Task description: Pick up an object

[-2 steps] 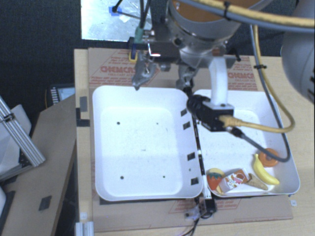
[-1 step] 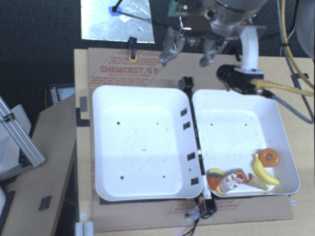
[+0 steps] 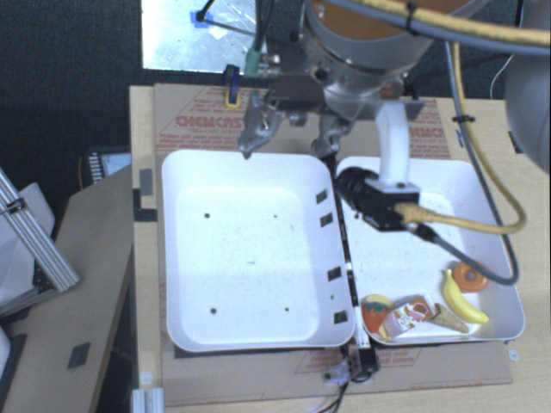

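The two-finger pincer hangs spread apart with nothing between its metal fingers, poised high over the far rim of the shallow white plastic bin on the left. Everything worth grasping lies well away from it, toward the near right: in the near corner of the shallow white plastic bin on the right sit a curved yellow banana, a round orange fruit just beyond it, a red-orange tomato-like piece, a small white-and-red packet and a tan cone-shaped item, all crowded together. To do the pick well, I judge the arm should travel across the divider to that cluster and choose the piece with the most free space around it; the banana looks the likeliest. Line the fingers across its narrow width, descend straight, and close only once both tips straddle it, since neighbours touching it could be nudged or caught instead.
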{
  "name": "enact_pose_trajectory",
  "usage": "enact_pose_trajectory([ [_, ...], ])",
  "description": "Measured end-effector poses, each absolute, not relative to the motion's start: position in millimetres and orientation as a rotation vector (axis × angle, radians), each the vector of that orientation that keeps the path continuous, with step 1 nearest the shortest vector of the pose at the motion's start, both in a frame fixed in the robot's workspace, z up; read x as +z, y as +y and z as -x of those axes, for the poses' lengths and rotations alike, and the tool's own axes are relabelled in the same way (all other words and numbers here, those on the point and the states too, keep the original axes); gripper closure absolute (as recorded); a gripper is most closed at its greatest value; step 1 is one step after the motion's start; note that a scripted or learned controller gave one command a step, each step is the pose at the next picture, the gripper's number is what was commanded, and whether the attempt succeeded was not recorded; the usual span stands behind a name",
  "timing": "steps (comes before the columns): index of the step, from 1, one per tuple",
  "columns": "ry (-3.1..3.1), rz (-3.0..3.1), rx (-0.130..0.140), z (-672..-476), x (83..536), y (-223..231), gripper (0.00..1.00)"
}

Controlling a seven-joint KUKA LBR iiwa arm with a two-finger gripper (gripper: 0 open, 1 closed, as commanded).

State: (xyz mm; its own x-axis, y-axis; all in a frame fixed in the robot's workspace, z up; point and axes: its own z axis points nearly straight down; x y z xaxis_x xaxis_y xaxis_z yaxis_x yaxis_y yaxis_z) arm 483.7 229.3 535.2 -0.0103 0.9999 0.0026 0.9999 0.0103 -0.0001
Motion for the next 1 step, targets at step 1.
enact_pose_trajectory([
  [1,-2.218,2.23,-0.005,-572.3,534.6,177.2,0.0],
])
